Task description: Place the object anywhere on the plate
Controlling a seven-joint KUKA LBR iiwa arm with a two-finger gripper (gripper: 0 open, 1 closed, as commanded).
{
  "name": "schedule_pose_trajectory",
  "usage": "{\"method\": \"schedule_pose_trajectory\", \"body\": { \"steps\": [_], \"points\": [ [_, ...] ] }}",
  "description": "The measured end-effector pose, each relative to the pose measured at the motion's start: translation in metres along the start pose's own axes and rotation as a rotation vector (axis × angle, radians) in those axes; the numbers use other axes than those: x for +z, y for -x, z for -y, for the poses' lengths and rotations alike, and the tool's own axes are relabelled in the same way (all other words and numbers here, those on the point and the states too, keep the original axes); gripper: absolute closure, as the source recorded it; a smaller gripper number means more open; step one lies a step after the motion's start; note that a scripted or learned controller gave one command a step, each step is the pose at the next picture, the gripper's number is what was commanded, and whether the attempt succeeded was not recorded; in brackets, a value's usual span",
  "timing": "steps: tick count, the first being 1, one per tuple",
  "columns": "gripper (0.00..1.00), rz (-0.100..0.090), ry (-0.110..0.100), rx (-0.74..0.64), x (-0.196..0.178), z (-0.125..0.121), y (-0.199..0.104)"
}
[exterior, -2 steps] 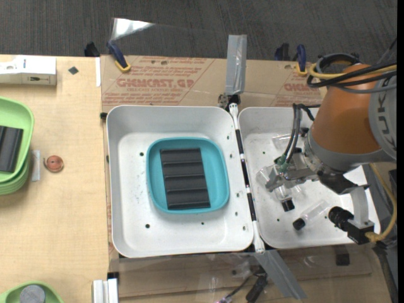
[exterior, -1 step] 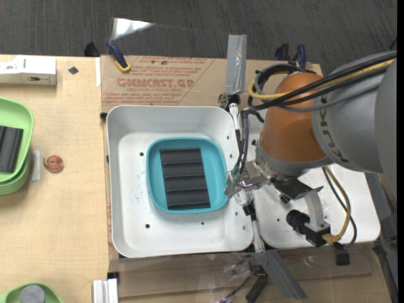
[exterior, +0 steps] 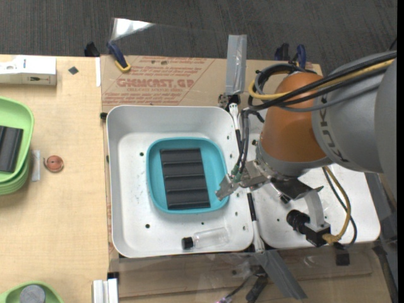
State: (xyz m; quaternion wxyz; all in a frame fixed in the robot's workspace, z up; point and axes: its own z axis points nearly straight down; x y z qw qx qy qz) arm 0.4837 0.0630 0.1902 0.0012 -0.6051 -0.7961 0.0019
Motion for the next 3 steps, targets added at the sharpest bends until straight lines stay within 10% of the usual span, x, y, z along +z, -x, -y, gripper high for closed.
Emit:
{"method": "schedule_pose_trajectory", "body": {
  "steps": [1,2,3],
  "points": [
    [1.00,0.001,-0.003,0.001,-0.0080,-0.0002,0.0015],
    [0.00,0.001,-0.002,0.002,-0.0080,-0.0002,0.0016],
    [1.00,0.002,-0.004,0.003,-0.0161,-0.0005,0.0035]
  ]
}}
